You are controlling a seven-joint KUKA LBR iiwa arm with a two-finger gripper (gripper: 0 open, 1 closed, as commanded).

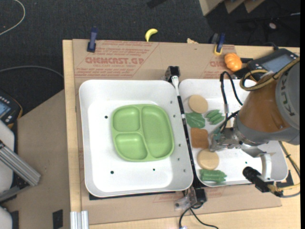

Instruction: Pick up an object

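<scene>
Reach step: the gripper, its spread impossible to judge here, hangs low in the right bin at centre right over the brown square beside the tan disc; next, probably descend and close.

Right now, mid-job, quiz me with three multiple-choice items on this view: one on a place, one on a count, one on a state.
1. Where does the green three-compartment plastic plate lie?
A. left white bin
B. right white bin
C. cardboard bench

2. How many round tan discs lie in the right bin?
A. one
B. two
C. four

3. How does the plate sit?
A. flipped over
B. stood on edge
C. flat, hollows up

Answers:
1 A, it sits mid-bin on the left.
2 B, one disc near the far end, another near the two-finger gripper.
3 C, all three compartments face up.
</scene>
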